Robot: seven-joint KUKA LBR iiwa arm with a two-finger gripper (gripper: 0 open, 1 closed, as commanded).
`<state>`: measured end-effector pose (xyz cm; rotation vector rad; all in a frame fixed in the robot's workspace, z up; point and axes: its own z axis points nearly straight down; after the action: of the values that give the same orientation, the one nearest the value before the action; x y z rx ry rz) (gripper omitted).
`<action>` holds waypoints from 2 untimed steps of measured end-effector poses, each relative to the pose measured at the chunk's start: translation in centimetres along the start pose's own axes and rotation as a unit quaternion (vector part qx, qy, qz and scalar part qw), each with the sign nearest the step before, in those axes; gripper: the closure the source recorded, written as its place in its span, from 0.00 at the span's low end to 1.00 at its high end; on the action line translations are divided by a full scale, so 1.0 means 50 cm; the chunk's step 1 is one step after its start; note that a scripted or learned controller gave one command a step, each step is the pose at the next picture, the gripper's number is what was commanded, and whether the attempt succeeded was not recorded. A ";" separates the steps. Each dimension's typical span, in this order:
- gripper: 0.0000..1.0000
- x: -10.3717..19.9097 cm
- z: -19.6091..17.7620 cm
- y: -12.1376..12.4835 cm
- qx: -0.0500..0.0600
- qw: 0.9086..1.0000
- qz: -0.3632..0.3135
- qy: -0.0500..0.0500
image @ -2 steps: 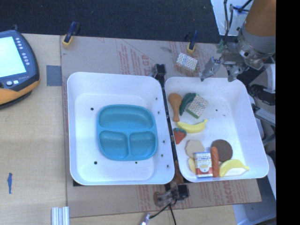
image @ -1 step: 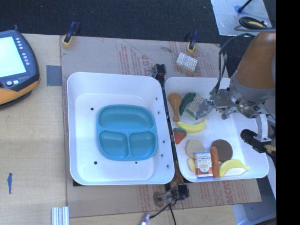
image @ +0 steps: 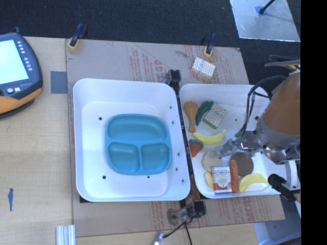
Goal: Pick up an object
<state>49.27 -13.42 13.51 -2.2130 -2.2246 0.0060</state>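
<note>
Several toy foods (image: pixel 209 137), bright plastic, jumbled.

On your far left lies a teach pendant (image: pixel 15 70); two clamps (image: pixel 75 37) pin cardboard (image: pixel 148 60); a blue divided tray (image: pixel 138 143) sits in the left bin (image: pixel 87 137).

Both bins (image: pixel 82 137) were plain white. The divided plate (image: pixel 138 143) was light blue. Among the toys, a banana (image: pixel 209 137) was yellow, a strawberry (image: pixel 195 147) red, a drumstick (image: pixel 190 114) tan, and a small box (image: pixel 220 179) orange and white. The bench (image: pixel 36 152) was pale wood under brown cardboard (image: pixel 143 63) printed with red lettering.
</note>
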 end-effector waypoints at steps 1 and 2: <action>0.00 -0.051 0.084 -0.023 -0.002 1.000 -0.001 0.000; 1.00 -0.053 0.063 -0.021 -0.002 1.000 -0.004 -0.001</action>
<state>48.19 -16.09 10.36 -2.2083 -2.2367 0.0042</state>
